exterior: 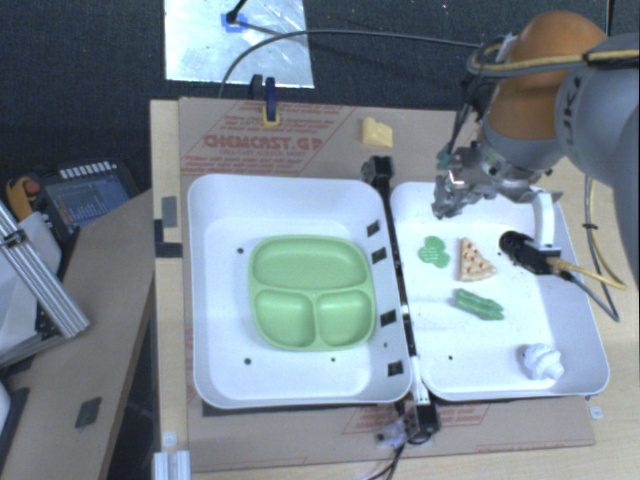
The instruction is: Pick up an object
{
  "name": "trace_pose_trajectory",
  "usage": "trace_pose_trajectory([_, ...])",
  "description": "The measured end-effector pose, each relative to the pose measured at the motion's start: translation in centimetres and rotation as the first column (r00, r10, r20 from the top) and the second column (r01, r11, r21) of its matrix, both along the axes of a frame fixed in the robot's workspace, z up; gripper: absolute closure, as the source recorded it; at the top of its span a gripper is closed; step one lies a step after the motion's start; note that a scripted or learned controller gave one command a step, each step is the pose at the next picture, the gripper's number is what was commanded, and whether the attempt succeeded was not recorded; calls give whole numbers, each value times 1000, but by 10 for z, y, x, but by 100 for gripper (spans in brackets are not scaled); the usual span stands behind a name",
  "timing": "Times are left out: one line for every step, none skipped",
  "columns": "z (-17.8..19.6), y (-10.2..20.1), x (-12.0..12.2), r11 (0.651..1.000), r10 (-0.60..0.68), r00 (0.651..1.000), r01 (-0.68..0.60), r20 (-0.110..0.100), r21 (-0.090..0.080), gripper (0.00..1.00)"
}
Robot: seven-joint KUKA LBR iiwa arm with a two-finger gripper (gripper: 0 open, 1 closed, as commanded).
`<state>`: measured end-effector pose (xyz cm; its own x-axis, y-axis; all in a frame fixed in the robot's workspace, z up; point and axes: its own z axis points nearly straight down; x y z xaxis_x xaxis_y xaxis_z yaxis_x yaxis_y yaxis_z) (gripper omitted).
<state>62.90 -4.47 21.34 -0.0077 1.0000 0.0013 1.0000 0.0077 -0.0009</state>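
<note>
**Four pieces, one claw [447, 204]**

Two bins on the table [168, 308]. The left bin [203, 298] holds one green plate [308, 293]; the right bin [562, 318] holds one leaf [434, 252], one pizza slice [474, 260], one green pod [479, 304], one white lump [540, 361]. The claw hangs just beyond the leaf; spread or pressed together, I cannot tell.

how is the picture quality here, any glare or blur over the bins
Camera view: soft all over, with fine edges smeared; the shiny sheet at the top glares white; the left bin and right bin are evenly lit, with only faint shadows; the white lump nearly blends into the right bin; the gripper is blurred.
</note>
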Motion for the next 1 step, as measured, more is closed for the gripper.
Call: trace_pose_trajectory([13, 52, -25, 1000, 2, 1000, -2, 2, 1, 100])
